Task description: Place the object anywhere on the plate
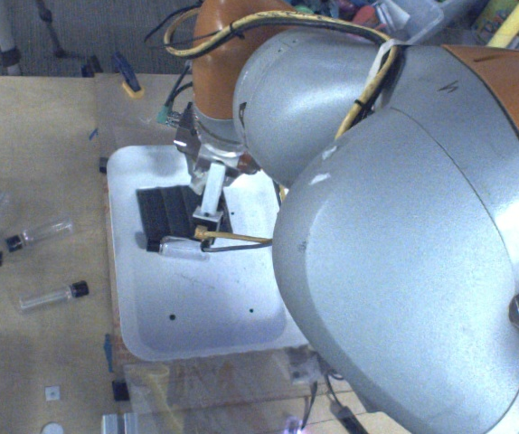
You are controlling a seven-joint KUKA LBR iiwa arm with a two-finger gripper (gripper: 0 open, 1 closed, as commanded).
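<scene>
A pale wooden tabletop (42,152) takes up the left of the camera view. The grey arm (404,242) looms in from the right and covers most of that side, its orange band bent over a shallow white bin (196,324); on the bin's floor, toward its far left, we see a flat black ribbed slab (165,213), which we take for the plate, though we cannot be sure; the claw (207,208) hangs over the slab's right part, close to the floor, and we cannot tell whether it is open or closed, or whether it grips anything; the task's thing, as we judge it, is the small clear vial (183,249) lying in the bin along the slab's near edge, touching it or nearly so.

The relation that matters is this: the vial lies just on the near side of the claw and a little to the view's left, almost under its tip; its long axis runs across the view, left to right, roughly crosswise to the claw pointing down at it; the one arm is right above it.

The vial looks slim, see-through and smooth, with what seems a dark cap at its left end, hard to tell from the slab; we judge it apt to roll; similar vials (50,295) lie loose on the tabletop, well apart from the bin.
</scene>
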